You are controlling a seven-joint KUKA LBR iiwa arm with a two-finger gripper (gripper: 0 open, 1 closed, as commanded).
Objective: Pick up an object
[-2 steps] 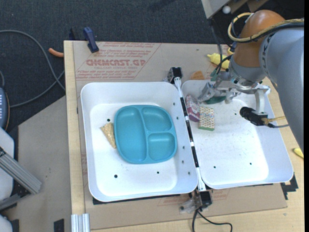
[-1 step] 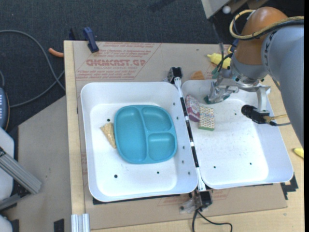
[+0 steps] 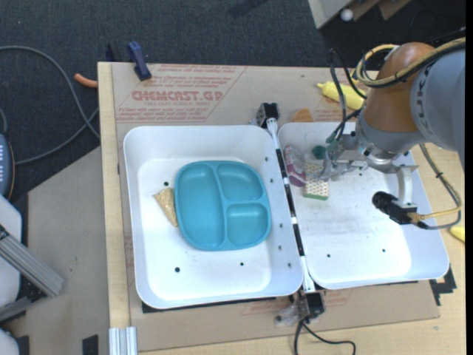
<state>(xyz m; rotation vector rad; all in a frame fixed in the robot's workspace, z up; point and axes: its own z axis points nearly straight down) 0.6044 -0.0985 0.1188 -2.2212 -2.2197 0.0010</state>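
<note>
My gripper (image 3: 329, 170) hangs low over the upper left part of the right bin (image 3: 369, 261), under the grey arm with its orange band (image 3: 399, 72). Just below and left of it lies a small white piece with green dots (image 3: 318, 190); I cannot see whether it is touched. A purple-pink item (image 3: 295, 171) lies against the bin's left wall, and a small green item (image 3: 318, 152) sits just above the gripper. The arm's wrist hides part of this corner.
The left bin (image 3: 148, 272) holds a blue divided plate (image 3: 222, 204) with a tan slice (image 3: 166, 202) tucked under its left edge. A yellow object (image 3: 336, 91) lies on the bench behind the right bin. A black fitting with cable (image 3: 393, 207) hangs off the wrist.
</note>
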